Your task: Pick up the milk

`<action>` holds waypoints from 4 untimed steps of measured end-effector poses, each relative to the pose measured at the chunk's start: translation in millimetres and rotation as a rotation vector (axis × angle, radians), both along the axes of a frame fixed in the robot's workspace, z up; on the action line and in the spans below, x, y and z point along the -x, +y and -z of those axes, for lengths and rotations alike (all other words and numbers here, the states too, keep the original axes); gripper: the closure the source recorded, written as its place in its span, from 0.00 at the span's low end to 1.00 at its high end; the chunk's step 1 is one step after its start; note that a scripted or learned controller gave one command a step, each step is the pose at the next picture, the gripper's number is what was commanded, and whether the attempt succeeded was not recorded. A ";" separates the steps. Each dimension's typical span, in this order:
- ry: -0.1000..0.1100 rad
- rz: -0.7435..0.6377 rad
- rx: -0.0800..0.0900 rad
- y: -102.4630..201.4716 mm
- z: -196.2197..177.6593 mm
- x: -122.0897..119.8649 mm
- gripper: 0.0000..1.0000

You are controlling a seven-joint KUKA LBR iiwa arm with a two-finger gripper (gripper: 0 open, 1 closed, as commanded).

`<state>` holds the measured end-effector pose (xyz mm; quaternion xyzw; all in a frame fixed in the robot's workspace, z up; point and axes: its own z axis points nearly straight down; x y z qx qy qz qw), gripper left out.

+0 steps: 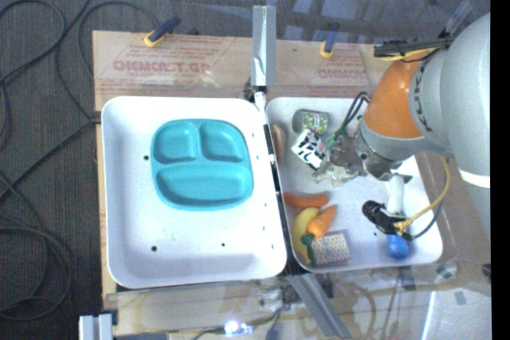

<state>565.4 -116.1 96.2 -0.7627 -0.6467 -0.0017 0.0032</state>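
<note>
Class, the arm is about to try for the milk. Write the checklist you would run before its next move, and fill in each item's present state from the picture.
1. Milk carton located in the right bin: ok.
2. Gripper close beside the carton: ok.
3. Carton seen between the gripper's fingers: cannot tell.
4. Space around the carton: not ok, a can lies just behind it.
5. Carrot and other food apart from the carton: ok.
6. Blue tray sits in the left bin, out of the way: ok.

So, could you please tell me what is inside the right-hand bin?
In the right bin: a milk carton beside the end effector, a can, a hot dog, a carrot, a blue ball. The arm covers the bin's upper right.
</note>
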 end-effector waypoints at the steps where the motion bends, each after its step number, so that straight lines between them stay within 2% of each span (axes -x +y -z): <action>1: 0.002 0.113 0.011 68.9 -130.0 -46.0 1.00; 2: 0.002 0.113 0.012 68.5 -130.0 -45.9 0.00; 3: 0.000 -0.016 0.011 105.8 -202.4 -36.4 0.00; 4: 0.002 -0.052 0.010 54.2 -143.1 -12.5 0.00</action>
